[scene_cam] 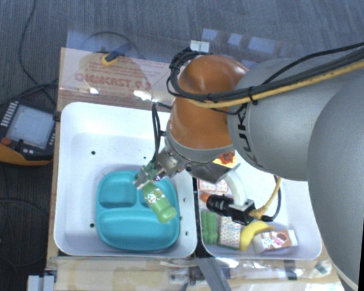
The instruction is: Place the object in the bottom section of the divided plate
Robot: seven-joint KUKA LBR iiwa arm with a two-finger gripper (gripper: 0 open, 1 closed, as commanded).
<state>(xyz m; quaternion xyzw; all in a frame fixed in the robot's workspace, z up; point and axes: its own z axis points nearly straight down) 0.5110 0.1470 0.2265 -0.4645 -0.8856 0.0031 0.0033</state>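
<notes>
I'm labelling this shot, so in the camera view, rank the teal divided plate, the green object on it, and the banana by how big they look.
1. teal divided plate, clearly largest.
2. green object, lying on the plate's right side.
3. banana in the right bin.
The last two look close, and clutter partly hides the banana, so their order is unsure.

green bottle at the gripper over the blue plate

seen from above at a slant: two white bins side by side, left bin (78, 163) bearing a blue divided plate (129, 223). gripper (149, 175) poised over the plate's upper right section, a small green bottle (160, 203) just below its tip, tilted, lying across the plate's right rim. cannot tell whether clasped. right bin (310, 247) crowded: a banana (253, 233), a green packet (209, 227), a small carton (276, 240). grey arm with orange band (205, 105) filling the right. handheld pendant (20, 132) on the carpet at left.
</notes>
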